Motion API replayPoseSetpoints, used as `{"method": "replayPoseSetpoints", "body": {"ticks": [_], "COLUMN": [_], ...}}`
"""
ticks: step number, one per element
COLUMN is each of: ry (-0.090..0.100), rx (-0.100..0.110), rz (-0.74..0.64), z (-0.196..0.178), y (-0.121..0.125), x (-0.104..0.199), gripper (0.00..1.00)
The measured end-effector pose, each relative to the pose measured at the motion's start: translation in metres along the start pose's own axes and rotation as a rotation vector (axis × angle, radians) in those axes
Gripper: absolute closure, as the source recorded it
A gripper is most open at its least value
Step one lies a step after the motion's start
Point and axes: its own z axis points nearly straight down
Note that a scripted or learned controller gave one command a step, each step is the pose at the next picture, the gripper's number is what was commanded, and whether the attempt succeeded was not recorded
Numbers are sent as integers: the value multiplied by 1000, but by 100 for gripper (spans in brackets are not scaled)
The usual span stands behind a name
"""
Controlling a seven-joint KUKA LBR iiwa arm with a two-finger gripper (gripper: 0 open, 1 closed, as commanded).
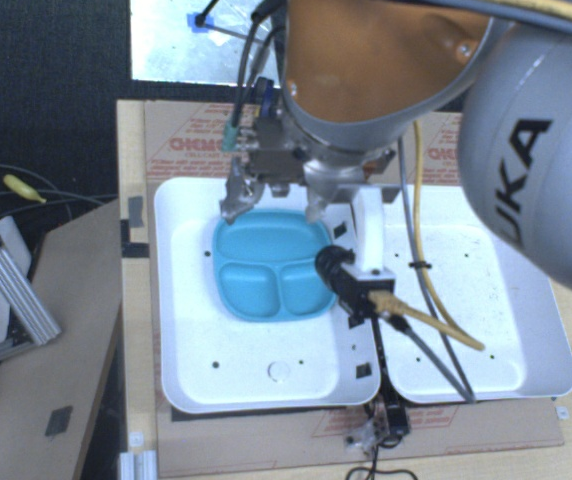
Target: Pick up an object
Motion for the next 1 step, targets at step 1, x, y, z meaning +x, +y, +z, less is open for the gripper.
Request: {"method": "replayPoseSetpoints", "body": {"ticks": [1], "ry": [3], "rx": [-9], "rz": [5], "z": [-90], "y": [56], "x": [-5], "gripper": [0]}}
